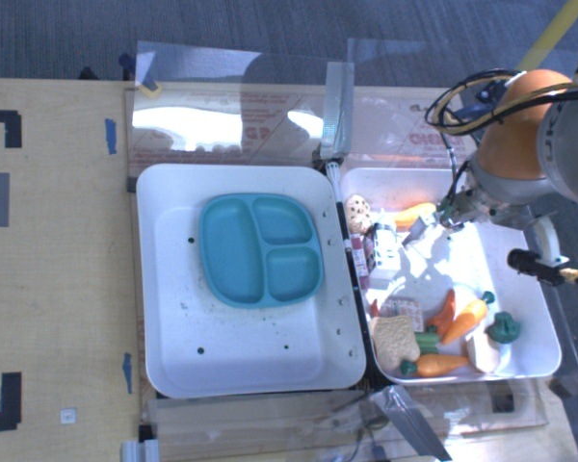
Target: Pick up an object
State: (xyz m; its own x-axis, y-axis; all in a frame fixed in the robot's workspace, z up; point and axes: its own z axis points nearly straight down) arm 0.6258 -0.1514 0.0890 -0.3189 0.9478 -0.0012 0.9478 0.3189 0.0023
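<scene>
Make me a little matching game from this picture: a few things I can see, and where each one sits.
Things:
1. teal divided plate
2. green toy
3. speckled egg
4. slice of bread

Places:
A. right bin, far-left corner
B. right bin, right side
C. middle of the left bin
D. right bin, near-left corner

Pairs: 1-C, 2-B, 3-A, 4-D

We look down on a light wooden bench (48, 287) with black corner marks (5, 128) and small blue tape pieces (111, 135). Behind it lies a grey-blue floor (270, 8) — perhaps carpet. A clear plastic sheet (231, 114) reflects bright light — strong glare.
</scene>
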